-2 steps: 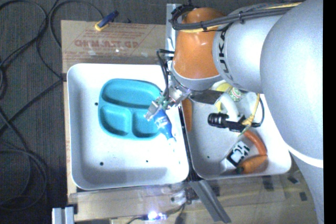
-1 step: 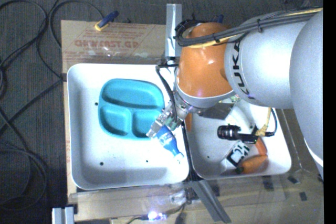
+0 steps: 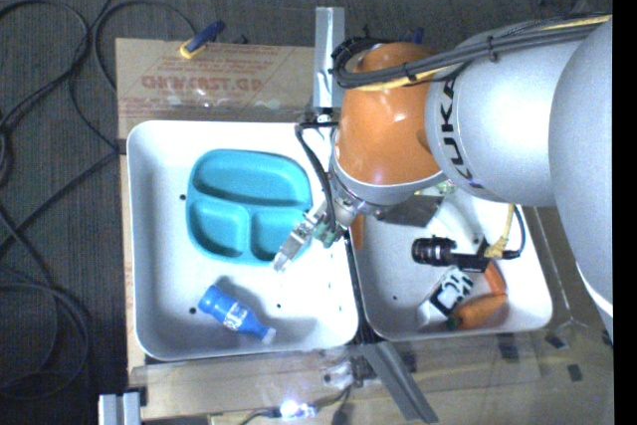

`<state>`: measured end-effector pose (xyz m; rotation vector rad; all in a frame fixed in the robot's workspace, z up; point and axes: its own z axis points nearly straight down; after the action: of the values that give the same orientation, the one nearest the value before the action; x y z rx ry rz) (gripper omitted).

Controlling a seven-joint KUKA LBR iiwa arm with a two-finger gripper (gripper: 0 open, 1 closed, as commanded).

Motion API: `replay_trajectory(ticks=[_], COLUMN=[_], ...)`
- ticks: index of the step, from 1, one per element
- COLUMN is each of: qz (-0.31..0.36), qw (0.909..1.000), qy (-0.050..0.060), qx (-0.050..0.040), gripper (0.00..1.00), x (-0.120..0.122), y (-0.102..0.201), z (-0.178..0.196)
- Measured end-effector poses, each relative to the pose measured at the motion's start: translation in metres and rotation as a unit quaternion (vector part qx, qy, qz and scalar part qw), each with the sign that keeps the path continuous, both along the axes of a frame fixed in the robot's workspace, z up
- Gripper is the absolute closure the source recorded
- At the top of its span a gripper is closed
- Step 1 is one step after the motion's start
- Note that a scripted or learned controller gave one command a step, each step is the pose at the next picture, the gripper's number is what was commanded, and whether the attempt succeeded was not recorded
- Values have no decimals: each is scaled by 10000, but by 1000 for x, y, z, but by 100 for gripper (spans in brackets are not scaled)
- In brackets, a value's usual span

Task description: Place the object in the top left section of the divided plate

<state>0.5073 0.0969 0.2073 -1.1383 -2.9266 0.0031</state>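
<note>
Grey arm enters from the right, its orange band directly above the wrist, up and to the right of the gripper. Gripper points down and to the left, fingers slender and pale. Finger spacing is too small to judge.

The plate is looking like smooth, slightly glossy blue plastic. The bins are showing glossy white plastic. The arm is gleaming as smooth grey metal, its band shining orange. The board is appearing matt cardboard.
</note>
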Motion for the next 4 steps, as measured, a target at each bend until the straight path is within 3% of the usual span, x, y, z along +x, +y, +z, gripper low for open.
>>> replay_trajectory(ticks=[2, 3, 4], qz=[0, 140, 1672], qw=[10000, 9999, 9859], qy=[0, -1, 9], qx=[0, 0, 8], gripper=[0, 0, 0], x=[0, -23, 6], y=[0, 3, 7], z=[0, -16, -80])
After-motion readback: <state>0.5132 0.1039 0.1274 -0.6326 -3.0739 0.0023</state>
